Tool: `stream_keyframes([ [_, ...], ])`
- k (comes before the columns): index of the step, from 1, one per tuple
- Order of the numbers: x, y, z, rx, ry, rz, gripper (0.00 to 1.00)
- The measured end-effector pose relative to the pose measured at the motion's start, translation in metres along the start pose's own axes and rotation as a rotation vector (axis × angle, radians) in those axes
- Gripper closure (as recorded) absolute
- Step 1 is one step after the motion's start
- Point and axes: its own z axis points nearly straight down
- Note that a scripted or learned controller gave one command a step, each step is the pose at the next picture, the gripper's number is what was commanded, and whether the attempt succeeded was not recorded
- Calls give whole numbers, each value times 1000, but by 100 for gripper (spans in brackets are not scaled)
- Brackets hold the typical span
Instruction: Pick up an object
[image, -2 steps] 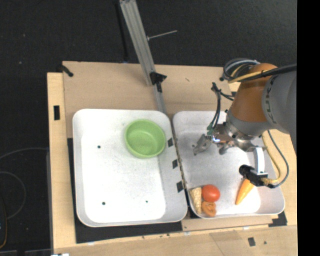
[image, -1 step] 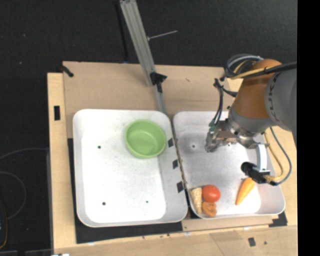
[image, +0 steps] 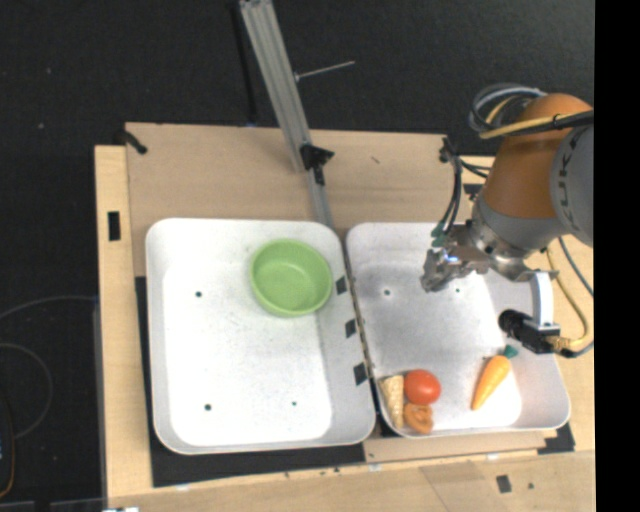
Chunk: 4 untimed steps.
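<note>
Hovering above the right bin (image: 400, 250), tool (image: 437, 272) blurred, grip state impossible to tell; carrot (image: 490, 382) partly shadowed.

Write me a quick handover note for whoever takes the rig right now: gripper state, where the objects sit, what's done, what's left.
Gripper: hovering over the upper part of the right bin, nothing visibly held; whether it is open or shut is unclear from this angle.
Right bin, near edge: tomato, a bread-like piece beside it, a brownish item just below the tomato, carrot further right.
Left bin: green bowl in its upper right.
Done: nothing picked yet.
Left: choose an object, descend, grasp, lift.
</note>
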Motion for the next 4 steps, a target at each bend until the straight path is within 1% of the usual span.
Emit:
stream_keyframes([
  [1, -4, 7, -63, -3, -1, -5, 100],
  [2, -5, 9, -82, 2, 0, -7, 100],
  [4, 87, -10, -81, 5, 1, -9, 100],
])
